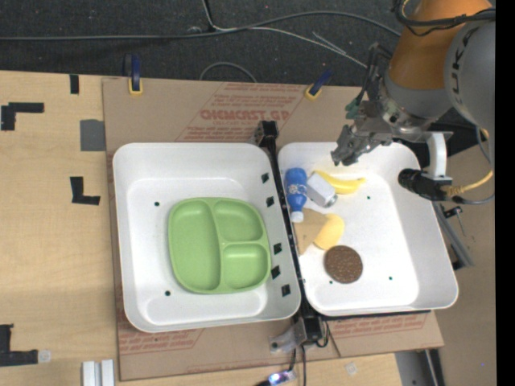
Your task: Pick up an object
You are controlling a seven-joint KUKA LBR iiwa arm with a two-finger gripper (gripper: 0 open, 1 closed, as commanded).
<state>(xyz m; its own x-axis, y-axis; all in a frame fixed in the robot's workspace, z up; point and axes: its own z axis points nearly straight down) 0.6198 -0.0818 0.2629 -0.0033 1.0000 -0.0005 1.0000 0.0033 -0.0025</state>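
Claw (348,153): dark metal, two thin fingers pointing down over the far edge of the right bin; whether it is released or clenched cannot be told, and nothing shows between the fingers.
Arm (434,51): smooth grey shell with a glossy orange band, coming in past the right bin's far right corner.
Right bin (418,288): shallow, white, smooth plastic with rounded corners; it holds all the small items.
Banana (342,183): yellow, curved, lying in the right bin's far part, just below the claw.
Block (321,192): small pale grey box shape, touching the banana's left end.
Bottle (295,191): blue, rounded, with a white part, lying along the right bin's left wall.
Yellow piece (328,232): soft-looking, pale yellow oblong near the right bin's middle.
Disc (344,264): round, flat, dark brown with a speckled, grainy face, just nearer than the yellow piece.
Left bin (145,175): same white plastic, touching the right bin's left side.
Tray (217,244): matte light green, rounded, three compartments, in the left bin.
Surface (48,240): pale wood grain, with a brown cardboard sheet (233,115) under both bins.
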